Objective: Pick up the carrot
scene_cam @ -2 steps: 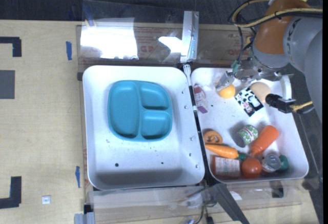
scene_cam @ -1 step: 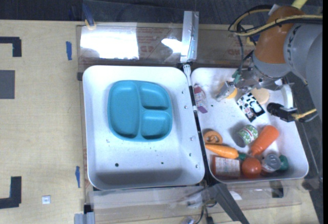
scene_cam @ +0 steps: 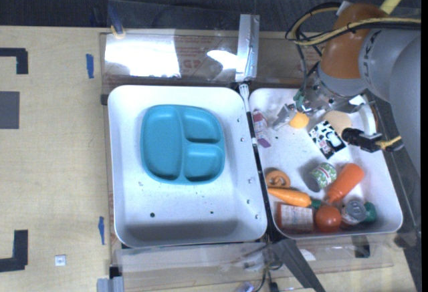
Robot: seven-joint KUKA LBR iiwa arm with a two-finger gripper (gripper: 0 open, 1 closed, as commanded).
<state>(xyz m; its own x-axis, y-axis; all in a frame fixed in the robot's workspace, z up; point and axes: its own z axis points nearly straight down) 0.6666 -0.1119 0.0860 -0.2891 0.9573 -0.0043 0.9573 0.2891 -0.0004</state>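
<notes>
Carrot (scene_cam: 290, 196) lies flat near the front of the right bin (scene_cam: 394, 207), just beside the tomato (scene_cam: 328, 217). Gripper (scene_cam: 302, 105) hovers at the bin's back edge, well apart from the carrot; can't tell its opening.

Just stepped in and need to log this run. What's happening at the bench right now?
A grey arm reaches in from the right, its pincer at the far end of the right bin, near a small yellow piece. The carrot lies untouched toward the near end, among a tomato and cans. The left bin holds a blue tray.
</notes>
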